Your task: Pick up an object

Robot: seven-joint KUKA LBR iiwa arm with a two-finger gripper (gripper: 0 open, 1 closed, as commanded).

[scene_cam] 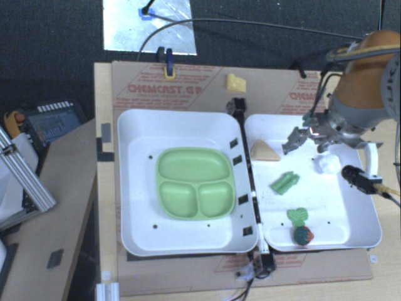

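The gripper [308,137] hangs at the upper right, above the right bin [357,231]; whether it is open I cannot tell. The green block [284,182] lies below-left of it, long axis slanting up-right; the tan wedge [265,150] lies to its left.

Two white bins [135,168] sit on a pale tan board [188,86] printed with red lettering. A light green divided plate [194,184] fills the far one from the grey metal gripper [307,137]. Just beside the fingers lies a tan wedge [265,150]; near them a white crumpled piece [326,163] and a green ridged block [284,183]. Farther off are a bright green piece [297,216] and a small ball [303,235] mottled red, green and blue. The arm [369,74] is orange and grey. A yellow block [236,83] rests on the board.
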